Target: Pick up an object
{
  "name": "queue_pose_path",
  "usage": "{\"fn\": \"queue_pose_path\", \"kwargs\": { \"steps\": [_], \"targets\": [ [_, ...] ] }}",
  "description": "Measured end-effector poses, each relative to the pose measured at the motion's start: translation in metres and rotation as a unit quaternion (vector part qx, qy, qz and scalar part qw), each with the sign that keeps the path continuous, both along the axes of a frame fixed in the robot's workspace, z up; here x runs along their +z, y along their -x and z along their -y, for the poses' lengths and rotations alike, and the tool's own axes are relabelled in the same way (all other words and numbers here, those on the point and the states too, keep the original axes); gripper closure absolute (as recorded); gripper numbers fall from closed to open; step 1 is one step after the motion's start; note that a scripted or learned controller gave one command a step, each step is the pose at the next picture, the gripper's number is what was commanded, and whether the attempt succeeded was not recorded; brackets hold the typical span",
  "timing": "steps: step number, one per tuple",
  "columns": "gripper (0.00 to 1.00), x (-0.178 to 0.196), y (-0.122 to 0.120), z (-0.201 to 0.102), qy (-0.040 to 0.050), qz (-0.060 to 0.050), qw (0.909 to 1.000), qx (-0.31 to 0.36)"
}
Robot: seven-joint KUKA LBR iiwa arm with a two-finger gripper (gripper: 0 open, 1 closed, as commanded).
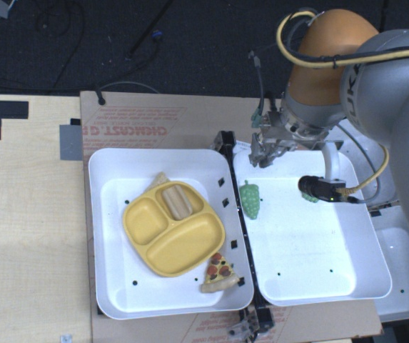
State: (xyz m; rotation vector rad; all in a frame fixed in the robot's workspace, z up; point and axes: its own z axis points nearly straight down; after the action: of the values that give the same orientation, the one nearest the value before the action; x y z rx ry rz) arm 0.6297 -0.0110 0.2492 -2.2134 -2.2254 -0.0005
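Note:
My gripper (264,154) hangs over the far left corner of the right bin (311,277), with nothing visibly held. A green bumpy toy (250,199), like a bunch of grapes, lies just below it, close to the bin's left wall. Another small green object (310,196) peeks out from under a black fitting (323,188) on the arm's cable. In the left bin (111,263) a yellow divided plate (173,236) carries a tan hot-dog piece (178,202). A pizza slice (219,274) lies by the plate's near right corner.
A pale wedge (160,179) sticks out from behind the plate's far edge. The grey arm and its orange band (329,48) cover the right bin's far right side. A black divider (236,213) runs between the bins. Cardboard lies under both bins.

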Motion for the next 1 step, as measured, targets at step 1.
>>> {"fn": "queue_pose_path", "kwargs": {
  "steps": [1],
  "targets": [
    [1.0, 0.001, -0.0025, -0.0606, 0.0001, 0.0, 1.0, 0.0]
  ]
}}
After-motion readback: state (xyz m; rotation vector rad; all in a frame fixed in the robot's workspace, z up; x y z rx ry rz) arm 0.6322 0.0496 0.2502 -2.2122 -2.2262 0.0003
